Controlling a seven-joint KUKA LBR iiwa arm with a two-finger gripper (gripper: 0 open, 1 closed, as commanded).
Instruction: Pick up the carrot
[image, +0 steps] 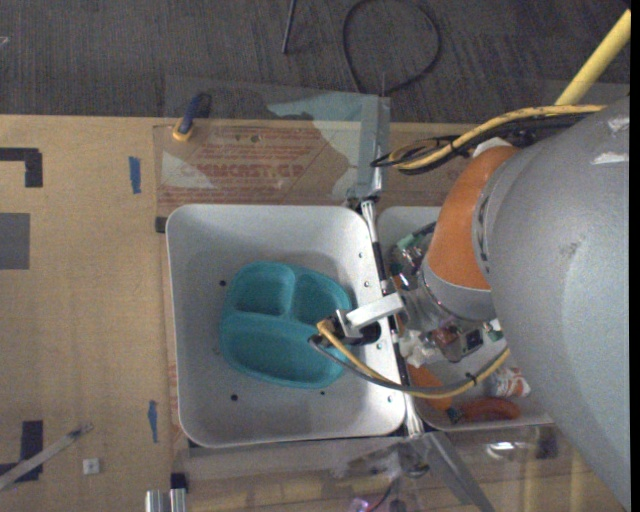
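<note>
An orange, elongated shape that looks like the carrot (487, 409) lies at the near edge of the right bin (392, 222), partly under the arm. Another orange patch (425, 377) shows just left of it, below the wrist; I cannot tell whether it belongs to the same thing. My gripper (428, 345) hangs low over the right bin's left side, close above these orange pieces. The grey wrist and its orange band (452, 235) cover most of it.
A teal divided plate (283, 322) lies in the left bin (200, 300). The wall between the two bins runs right beside the wrist. Yellow and black cables (355, 362) loop from the wrist over the left bin's right edge. The arm hides most of the right bin.
</note>
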